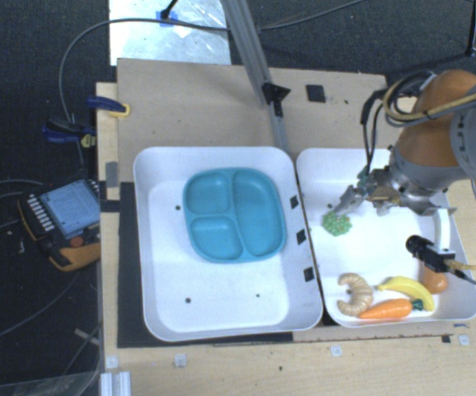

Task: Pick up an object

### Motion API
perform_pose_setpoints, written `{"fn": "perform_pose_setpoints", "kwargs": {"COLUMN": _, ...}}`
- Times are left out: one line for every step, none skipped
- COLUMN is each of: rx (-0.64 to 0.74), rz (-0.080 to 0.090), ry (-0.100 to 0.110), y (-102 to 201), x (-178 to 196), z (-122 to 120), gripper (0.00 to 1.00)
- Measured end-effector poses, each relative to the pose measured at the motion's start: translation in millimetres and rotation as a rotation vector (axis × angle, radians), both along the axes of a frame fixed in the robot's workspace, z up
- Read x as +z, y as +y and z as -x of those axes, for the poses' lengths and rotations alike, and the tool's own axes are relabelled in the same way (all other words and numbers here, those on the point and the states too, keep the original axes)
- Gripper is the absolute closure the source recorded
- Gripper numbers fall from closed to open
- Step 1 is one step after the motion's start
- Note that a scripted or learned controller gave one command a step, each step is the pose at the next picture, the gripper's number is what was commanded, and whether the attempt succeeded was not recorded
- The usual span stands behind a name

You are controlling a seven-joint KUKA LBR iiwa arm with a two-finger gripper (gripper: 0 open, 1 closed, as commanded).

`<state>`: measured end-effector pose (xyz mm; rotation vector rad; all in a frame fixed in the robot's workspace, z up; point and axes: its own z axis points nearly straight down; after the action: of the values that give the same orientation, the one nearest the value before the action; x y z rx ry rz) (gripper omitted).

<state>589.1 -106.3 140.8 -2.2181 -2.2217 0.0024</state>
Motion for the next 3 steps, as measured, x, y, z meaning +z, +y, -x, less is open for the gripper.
{"fn": "perform_pose_setpoints", "kwargs": {"rx": -0.001, "rz": 0.0, "ry": -0.001, "y": 0, "x": -52, "z": 0, "gripper": 0.0}}
{"fn": "perform_pose_setpoints", "kwargs": {"rx": -0.002, "rz": 0.001, "ry": -0.005, "y": 0, "x": -39, "z": -1, "gripper": 1.0}}
{"fn": "perform_pose_setpoints", "kwargs": {"rx": 0.004, "rz": 0.001, "ry": -0.01, "y": 4, "x": 23, "z": -9, "gripper": 1.0}}
